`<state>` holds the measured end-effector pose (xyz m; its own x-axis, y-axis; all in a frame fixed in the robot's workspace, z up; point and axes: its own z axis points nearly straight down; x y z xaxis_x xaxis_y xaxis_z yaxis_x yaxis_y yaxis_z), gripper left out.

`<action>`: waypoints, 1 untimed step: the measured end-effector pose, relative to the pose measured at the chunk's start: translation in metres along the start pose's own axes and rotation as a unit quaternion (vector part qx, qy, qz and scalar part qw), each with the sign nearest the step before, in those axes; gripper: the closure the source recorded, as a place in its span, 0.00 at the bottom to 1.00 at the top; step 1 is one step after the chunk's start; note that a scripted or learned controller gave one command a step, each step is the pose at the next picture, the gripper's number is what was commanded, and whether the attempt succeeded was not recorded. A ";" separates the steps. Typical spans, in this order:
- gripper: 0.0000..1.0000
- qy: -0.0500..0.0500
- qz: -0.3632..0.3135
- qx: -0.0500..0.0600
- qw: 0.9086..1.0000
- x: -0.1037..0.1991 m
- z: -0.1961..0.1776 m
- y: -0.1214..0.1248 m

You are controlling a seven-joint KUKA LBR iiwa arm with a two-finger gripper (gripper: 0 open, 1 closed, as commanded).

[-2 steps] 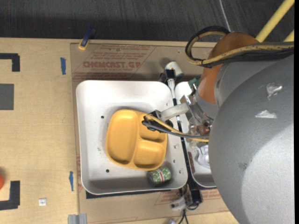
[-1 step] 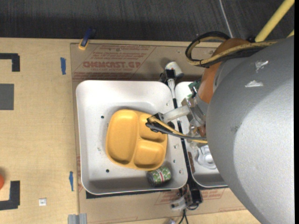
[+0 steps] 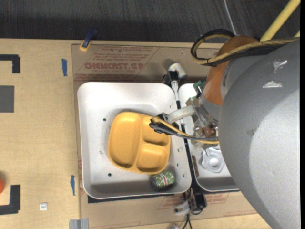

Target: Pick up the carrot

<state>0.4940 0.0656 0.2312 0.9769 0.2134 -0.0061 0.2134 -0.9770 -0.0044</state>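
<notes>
Far to the left of the yellow plate (image 3: 138, 144), a small orange-red shape (image 3: 1, 186) is cut off by the frame edge; I cannot tell what it is. The plate lies in the left bin (image 3: 90, 128), with a green can (image 3: 163, 179) just beside its lower right corner. Right of the plate, the gripper (image 3: 206, 124) hangs at the bins' shared edge, and I cannot tell its state. The arm (image 3: 267, 128) hides most of the right bin (image 3: 214, 182), so I cannot tell where the carrot lies or how it looks.
</notes>
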 end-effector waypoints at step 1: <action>1.00 0.000 -0.002 0.000 1.000 0.001 -0.010 -0.001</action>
<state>0.4945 0.0663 0.2411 0.9762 0.2166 -0.0070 0.2166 -0.9763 -0.0052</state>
